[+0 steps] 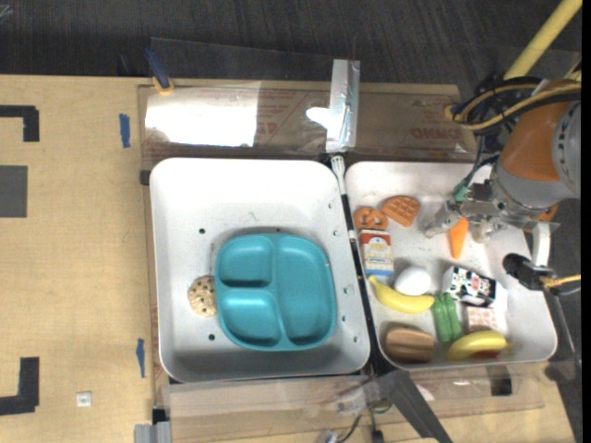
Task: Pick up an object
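Observation:
My gripper (459,221) hangs over the back right part of the right bin (545,340). Its two grey fingers stand apart, open, one on each side of a small orange carrot (458,238). The carrot points toward the bin's front, and I cannot tell whether it rests on the floor or is touched by the fingers. The grey arm with its orange band (536,155) comes in from the right.
The right bin also holds an orange waffle (402,210), a small carton (377,252), a white egg (413,279), a banana (402,299), a cow-patterned box (471,287), a green piece (446,319) and a bread roll (409,341). The left bin (175,201) holds a teal divided plate (275,290) and a cookie (201,295).

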